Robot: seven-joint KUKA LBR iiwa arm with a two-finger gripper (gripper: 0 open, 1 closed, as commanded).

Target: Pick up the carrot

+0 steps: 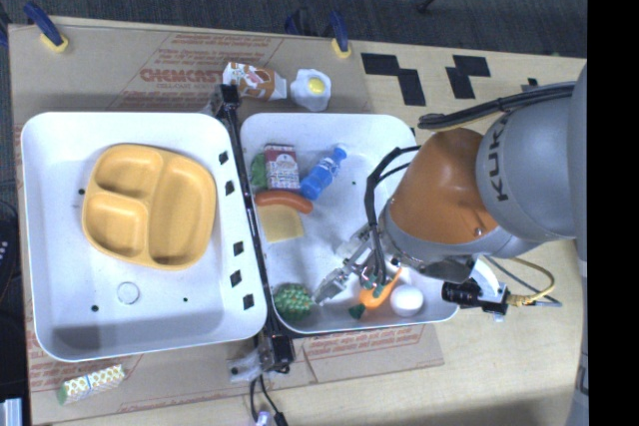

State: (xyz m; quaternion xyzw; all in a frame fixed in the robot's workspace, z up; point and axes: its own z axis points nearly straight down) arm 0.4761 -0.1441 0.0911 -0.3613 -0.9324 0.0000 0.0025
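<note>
Gripper (351,276) low in right bin (329,127), beside carrot (377,293); grip state: cannot tell. Carrot lies at bin's near edge next to a white egg (406,300). Lift not done.

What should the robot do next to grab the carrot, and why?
Probably slide the gripper a little toward the carrot and lower it. The carrot lies at the right bin's near edge beside a white egg, just off the gripper's tip and not between the jaws.

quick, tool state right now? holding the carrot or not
tool: low in the right bin, just left of the carrot; a grasp cannot be told.
</note>
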